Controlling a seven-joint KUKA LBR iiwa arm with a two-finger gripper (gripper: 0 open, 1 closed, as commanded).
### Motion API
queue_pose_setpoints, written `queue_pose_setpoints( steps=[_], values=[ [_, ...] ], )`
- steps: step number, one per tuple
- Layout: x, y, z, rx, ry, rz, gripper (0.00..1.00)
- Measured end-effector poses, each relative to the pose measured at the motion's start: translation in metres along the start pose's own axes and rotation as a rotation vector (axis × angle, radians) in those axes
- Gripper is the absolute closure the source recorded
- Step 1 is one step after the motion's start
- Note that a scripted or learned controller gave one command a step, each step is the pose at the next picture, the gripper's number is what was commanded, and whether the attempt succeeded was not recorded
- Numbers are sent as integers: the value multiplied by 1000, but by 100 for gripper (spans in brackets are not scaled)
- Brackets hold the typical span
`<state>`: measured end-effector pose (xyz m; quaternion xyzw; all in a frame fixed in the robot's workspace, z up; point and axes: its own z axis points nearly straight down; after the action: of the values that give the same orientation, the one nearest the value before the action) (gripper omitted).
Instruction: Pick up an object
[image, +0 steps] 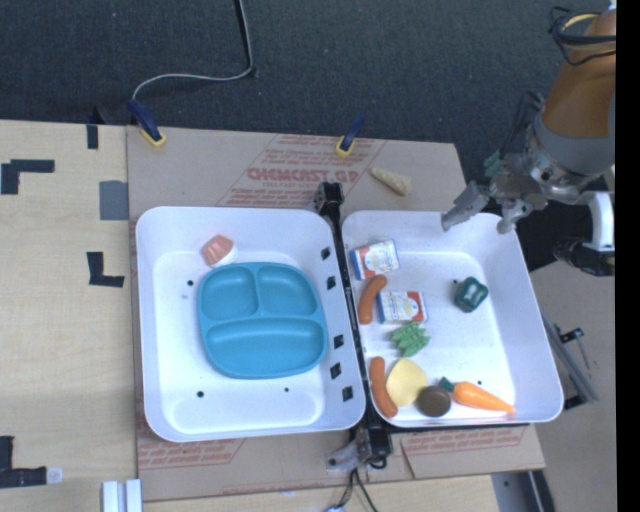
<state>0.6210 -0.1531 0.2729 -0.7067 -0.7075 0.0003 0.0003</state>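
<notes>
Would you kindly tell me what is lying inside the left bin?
The left bin holds a blue divided plate and a small pink-orange piece near its back corner. Whatever lies under the plate is covered.

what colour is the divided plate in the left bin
Blue, a light sky blue, seen clearly in the camera view: the divided plate.

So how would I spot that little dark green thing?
Look in the right bin, the one full of toy food. The dark green cup sits alone near its right wall, apart from the cluster along the left side.
</notes>
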Motion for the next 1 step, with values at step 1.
queue_pose_setpoints(
  steps=[1],
  values=[
    [-57,12,182,-1,-2,1,0]
  ],
)
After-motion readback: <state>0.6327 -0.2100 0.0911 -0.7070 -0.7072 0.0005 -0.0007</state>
